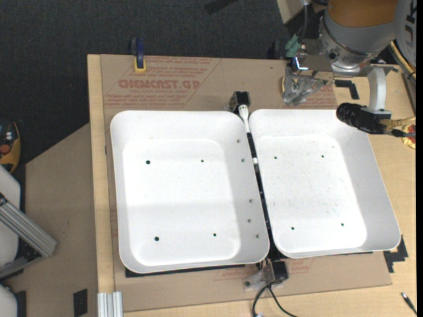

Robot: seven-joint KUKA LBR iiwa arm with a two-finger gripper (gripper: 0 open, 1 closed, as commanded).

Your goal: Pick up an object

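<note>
Smooth white bins (182, 197) (rounded corners)

Two shallow white plastic bins are set side by side on a flat brown board (165, 84): the left bin (125, 197) and the right bin (377, 197) are touching along their inner edges. The grey metal gripper (299, 92) is held behind the right bin's far rim, over the board. A small blue and yellow clamp (138, 53) is fixed at the board's far edge, behind the left bin.
</note>
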